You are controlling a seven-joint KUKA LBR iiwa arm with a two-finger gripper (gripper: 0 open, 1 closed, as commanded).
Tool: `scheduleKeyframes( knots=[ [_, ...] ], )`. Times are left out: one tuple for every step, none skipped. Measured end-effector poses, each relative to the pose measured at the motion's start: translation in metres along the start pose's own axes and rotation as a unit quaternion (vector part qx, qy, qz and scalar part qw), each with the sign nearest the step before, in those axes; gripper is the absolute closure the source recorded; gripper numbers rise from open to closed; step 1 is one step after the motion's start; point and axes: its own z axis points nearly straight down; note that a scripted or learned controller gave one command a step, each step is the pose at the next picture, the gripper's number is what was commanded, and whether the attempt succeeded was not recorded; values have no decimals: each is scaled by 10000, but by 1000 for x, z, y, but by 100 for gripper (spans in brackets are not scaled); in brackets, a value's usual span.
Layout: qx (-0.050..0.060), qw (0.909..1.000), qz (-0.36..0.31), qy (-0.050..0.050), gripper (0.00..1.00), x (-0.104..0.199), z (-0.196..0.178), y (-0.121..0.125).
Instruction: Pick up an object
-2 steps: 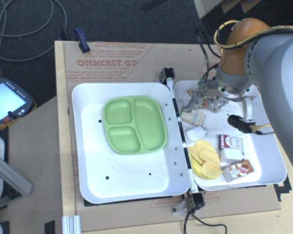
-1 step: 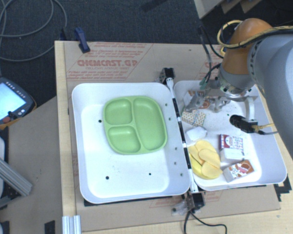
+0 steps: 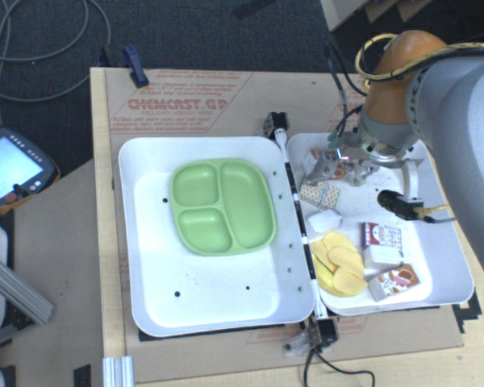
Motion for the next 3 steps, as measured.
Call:
scheduleKeyframes(
  knots=[
    [0, 10000, -3, 4, 0, 0, 0, 0],
    [-2, 10000, 10, -19, 0, 3, 0, 0],
    [-2, 10000, -6, 17, 0, -1, 1, 0]
  ],
)
